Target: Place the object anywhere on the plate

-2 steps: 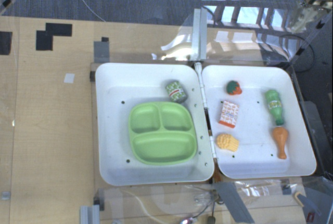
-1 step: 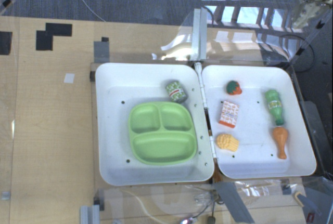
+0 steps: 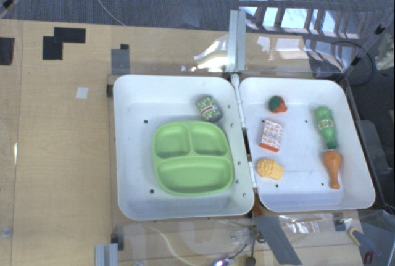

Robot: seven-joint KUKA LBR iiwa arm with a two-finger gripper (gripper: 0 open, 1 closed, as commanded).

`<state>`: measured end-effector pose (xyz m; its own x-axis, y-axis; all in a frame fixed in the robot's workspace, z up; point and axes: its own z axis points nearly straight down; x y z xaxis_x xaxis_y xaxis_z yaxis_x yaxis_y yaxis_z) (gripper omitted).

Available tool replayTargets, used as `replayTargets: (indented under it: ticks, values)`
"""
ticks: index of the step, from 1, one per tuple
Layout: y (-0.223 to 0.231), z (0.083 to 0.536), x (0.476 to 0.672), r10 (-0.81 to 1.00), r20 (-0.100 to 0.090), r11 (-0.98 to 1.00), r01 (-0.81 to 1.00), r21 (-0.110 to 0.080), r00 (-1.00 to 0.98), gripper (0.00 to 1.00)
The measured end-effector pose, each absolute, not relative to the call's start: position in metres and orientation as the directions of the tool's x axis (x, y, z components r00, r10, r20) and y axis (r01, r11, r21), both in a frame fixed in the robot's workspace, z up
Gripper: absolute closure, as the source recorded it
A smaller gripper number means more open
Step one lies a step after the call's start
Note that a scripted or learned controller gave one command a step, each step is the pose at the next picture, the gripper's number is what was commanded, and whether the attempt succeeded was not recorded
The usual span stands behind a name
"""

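Camera view, looking down on two white bins side by side. In the left bin (image 3: 133, 135), a green plate (image 3: 193, 157) with three sections, sitting near the middle and a bit toward the near edge, nothing on it yet. Just beside the plate's far right corner, a little green can (image 3: 209, 108), tipped over at a slant, close to the wall between the bins. In the right bin (image 3: 302, 187), five toys: a red and green fruit (image 3: 277, 104) near the far edge, a red and white box (image 3: 271, 135) and a yellow corn piece (image 3: 270, 168) along the left edge, then a green bottle (image 3: 325, 127) and an orange drumstick (image 3: 332, 168) toward the right edge. Bottle and drumstick both lying long-ways from far edge to near edge. Cannot tell how far open the gripper is, or whether it has hold of anything. Hard to say which toy is the one to move. Probably one from the right bin, nearest the side the arm reaches in from. From there, the plate lies to the left, over the middle wall, so a lift and a carry leftward looks needed.
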<state>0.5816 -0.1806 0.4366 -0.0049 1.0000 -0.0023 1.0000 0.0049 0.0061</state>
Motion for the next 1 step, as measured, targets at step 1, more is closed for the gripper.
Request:
replayTargets:
  ticks: [1]
  values:
    - [-0.1796, 0.4490, 0.5830, 1.000, -0.004, 0.011, 1.000, 0.012, -0.011, 1.00]
